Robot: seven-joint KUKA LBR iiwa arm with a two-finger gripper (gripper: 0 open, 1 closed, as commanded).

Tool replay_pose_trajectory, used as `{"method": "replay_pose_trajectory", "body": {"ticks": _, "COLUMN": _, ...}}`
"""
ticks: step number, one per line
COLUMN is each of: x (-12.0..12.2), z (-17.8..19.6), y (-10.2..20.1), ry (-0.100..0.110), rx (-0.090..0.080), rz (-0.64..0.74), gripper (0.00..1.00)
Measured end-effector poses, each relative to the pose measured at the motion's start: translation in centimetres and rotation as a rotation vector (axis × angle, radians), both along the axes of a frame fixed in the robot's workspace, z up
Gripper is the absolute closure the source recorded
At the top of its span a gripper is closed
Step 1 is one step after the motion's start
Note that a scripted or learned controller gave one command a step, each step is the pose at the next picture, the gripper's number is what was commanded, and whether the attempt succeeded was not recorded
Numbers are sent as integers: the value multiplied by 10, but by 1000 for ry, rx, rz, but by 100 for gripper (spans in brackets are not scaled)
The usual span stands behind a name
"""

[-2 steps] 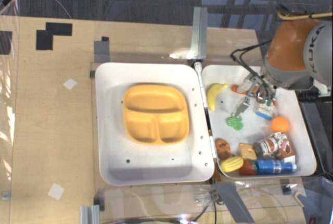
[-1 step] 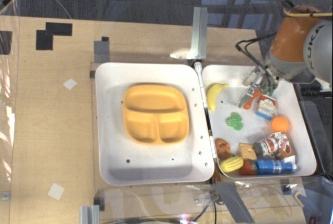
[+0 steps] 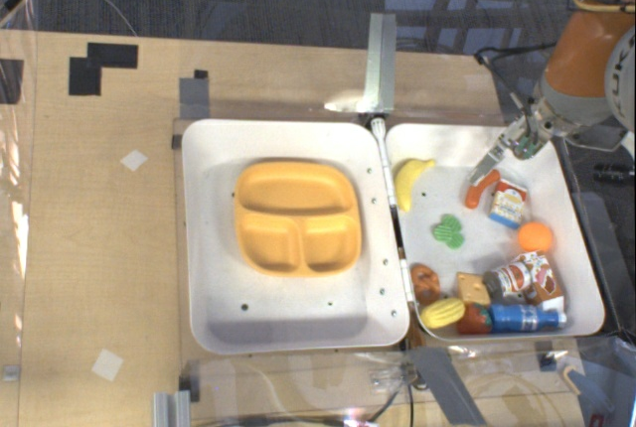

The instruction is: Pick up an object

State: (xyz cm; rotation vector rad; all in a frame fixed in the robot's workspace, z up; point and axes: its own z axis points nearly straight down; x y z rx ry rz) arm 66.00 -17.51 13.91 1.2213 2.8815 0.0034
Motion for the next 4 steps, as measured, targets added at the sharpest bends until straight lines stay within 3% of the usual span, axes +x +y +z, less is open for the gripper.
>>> {"method": "replay_pose_trajectory", "body": {"ticks": 1, "x": -54, "z": -32, "y": 19, "ry": 7, "rx": 4, "rz": -302, "gripper": 0}}
{"method": "replay_pose_trajectory", "body": {"ticks": 2, "x": -44, "z": -51, "y": 78, "ry": 0, "rx": 7, "rz": -350, "gripper": 0}}
{"method": "replay_pose_trajectory", "body": {"ticks": 3, "x": -40, "z": -36, "y": 78, "ry": -10, "rx": 6, "rz": -343, "gripper": 100}}
{"method": "replay_pose_trajectory", "body": {"ticks": 4, "x": -41, "z": -36, "y": 78, "ry": -9, "rx": 6, "rz": -342, "gripper": 0}}
